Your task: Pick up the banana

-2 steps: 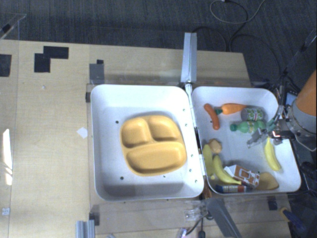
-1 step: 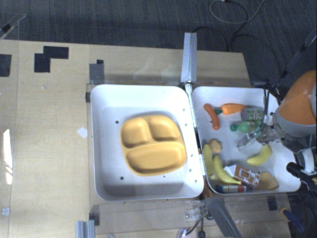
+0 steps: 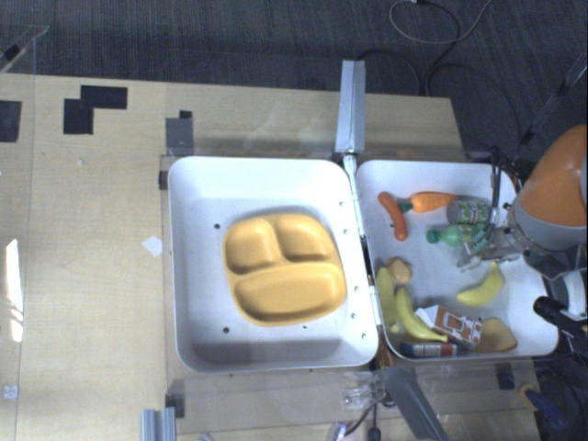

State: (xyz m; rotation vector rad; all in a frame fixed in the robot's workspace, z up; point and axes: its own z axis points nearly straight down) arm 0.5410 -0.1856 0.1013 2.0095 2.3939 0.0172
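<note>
Claw (image 3: 480,246) just above the banana (image 3: 483,288); carton (image 3: 457,325) print unreadable.

Light was even and bright from overhead, washing the two white bins (image 3: 184,274) nearly flat, with soft shadows along their inner walls. A glare patch sat on the bench (image 3: 14,288) at the left edge. Focus was soft throughout, and small items in the right bin blurred together.
</note>
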